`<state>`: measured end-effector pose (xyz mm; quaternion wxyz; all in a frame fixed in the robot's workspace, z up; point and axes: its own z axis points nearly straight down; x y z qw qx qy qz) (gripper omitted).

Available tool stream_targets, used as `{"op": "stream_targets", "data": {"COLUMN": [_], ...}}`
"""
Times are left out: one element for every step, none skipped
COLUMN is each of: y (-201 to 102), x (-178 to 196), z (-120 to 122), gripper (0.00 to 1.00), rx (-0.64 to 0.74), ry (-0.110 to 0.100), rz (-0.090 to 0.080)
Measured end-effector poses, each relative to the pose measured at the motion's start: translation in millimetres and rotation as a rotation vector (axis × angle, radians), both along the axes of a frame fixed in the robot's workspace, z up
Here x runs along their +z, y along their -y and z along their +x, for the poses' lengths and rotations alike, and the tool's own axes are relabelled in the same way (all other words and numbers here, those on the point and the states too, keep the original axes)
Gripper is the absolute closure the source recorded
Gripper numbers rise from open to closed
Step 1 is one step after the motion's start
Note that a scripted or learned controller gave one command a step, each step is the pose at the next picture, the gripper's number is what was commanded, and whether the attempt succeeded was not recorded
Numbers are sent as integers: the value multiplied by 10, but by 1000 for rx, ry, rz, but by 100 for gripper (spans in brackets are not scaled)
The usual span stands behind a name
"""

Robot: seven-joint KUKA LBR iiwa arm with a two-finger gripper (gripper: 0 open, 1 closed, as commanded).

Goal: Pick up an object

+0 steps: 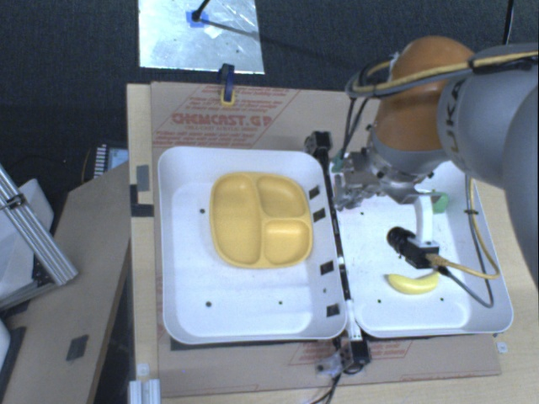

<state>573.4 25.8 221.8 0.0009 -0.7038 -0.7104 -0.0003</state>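
Left bin (181, 251): yellow divided plate (259, 220) flat in the middle, untouched. Right bin (370, 310): arm (472, 108) reaching in from the right, wrist low over the far-left part, close to the divider between bins. Jaws hidden under the wrist; spread or pressed together, cannot tell; nothing seen pinched. Banana (412, 284) lying near-centre of right bin, apart from the wrist. Small green item (438, 202) towards far right, partly hidden. Judged: nothing picked yet; grasp and lift left to do.

Left bin (177, 310): yellow divided plate (259, 220) lying centred. Right bin (476, 310): banana (411, 284) near the front wall; gripper (350, 190) over the rear left part
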Motion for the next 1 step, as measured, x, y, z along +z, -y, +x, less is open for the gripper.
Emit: {"op": "stream_targets", "data": {"y": [-512], "x": [95], "z": [-106], "gripper": [100], "rx": [-1], "ry": [2], "rz": [-1]}}
